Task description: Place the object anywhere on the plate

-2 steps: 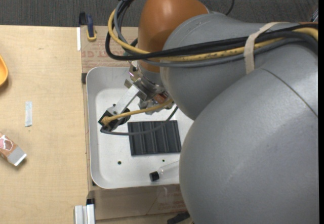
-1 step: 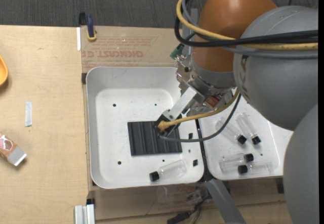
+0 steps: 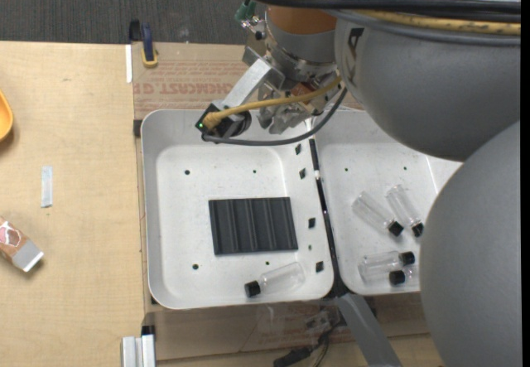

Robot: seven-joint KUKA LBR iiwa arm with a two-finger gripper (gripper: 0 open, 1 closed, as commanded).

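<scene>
At twelve o'clock of the left shallow white bin (image 3: 157, 216), the grey arm with its orange band (image 3: 414, 59) hangs its wrist over the bin's far rim. Cables and the wrist body cover the tool, so you cannot tell whether the jaws are open or closed, and nothing shows between them. The dark ribbed rectangular plate (image 3: 252, 224) lies flat at the centre of that bin, probably set there so a drop from above lands easily. The likeliest task object, in my judgement, is the clear plastic vial with a black cap (image 3: 273, 281). It lies on its side at six o'clock from the plate, just beside the plate's near edge but apart from it, close to the bin's near wall. It looks see-through and smooth, cap pointing to nine o'clock, and it may roll when nudged. More clear black-capped vials (image 3: 389, 216) lie scattered in the right white bin (image 3: 364, 158), at three o'clock from the plate.
</scene>
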